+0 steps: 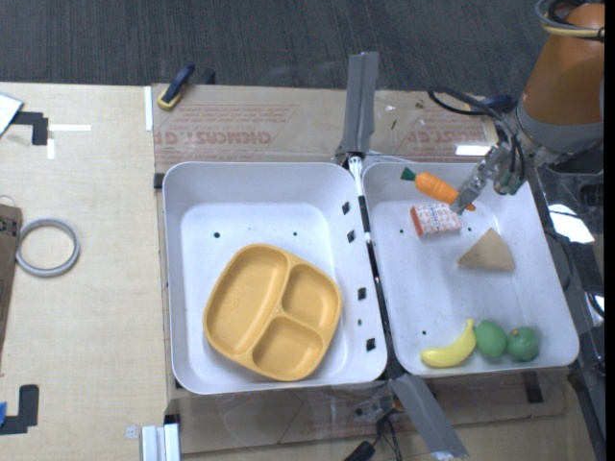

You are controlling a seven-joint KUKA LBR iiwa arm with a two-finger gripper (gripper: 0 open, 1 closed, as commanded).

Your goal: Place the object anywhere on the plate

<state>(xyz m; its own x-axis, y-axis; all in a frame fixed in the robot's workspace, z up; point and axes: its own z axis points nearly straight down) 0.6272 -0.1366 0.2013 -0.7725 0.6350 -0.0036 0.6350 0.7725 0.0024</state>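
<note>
**Gripper low over the far end of the right bin, beside the carrot**

The gripper hangs at a slant over the back of the right bin, its tip just beside the orange end of the toy carrot; at this size it cannot be told whether it is open or closed, or whether it touches the carrot. The arm above it is cut off by the top right corner, and dark cables cross behind it.

Just in front of the carrot lies a small red and white box, its print too small to read. A tan wedge sits near the middle of the bin. Along the near edge a yellow banana, a green lime and a second green fruit lie close together.

The left bin holds the yellow plate, with three compartments, well apart from the carrot. On the bench to the left lies a roll of tape
</note>
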